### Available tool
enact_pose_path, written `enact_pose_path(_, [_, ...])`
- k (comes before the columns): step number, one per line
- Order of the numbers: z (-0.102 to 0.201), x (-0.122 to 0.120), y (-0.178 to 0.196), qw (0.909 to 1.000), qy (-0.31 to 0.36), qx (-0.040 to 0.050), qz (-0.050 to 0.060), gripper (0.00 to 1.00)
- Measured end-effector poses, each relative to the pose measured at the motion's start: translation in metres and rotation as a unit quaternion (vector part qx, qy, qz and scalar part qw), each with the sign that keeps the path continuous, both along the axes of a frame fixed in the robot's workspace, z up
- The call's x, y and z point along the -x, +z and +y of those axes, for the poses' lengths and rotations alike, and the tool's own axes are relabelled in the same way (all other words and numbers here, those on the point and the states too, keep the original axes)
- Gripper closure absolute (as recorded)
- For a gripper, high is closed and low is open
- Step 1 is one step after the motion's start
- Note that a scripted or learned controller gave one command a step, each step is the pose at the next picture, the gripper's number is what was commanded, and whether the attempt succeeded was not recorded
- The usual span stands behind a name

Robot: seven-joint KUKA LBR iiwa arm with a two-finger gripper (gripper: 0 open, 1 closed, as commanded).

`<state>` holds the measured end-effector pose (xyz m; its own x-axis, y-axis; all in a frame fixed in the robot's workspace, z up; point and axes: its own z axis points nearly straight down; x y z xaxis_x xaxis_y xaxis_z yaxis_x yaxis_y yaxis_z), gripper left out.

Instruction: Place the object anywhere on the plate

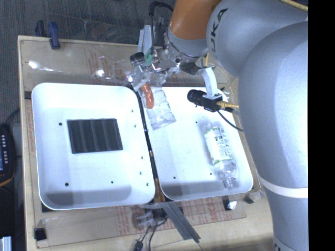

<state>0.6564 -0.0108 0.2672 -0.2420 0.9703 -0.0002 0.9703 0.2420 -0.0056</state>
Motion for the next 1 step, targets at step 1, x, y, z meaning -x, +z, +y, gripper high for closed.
enact_pose_path(1, [0.0012, 0.0000, 0.0084, 1.0000, 0.003, 0.0006, 0.001, 1.00])
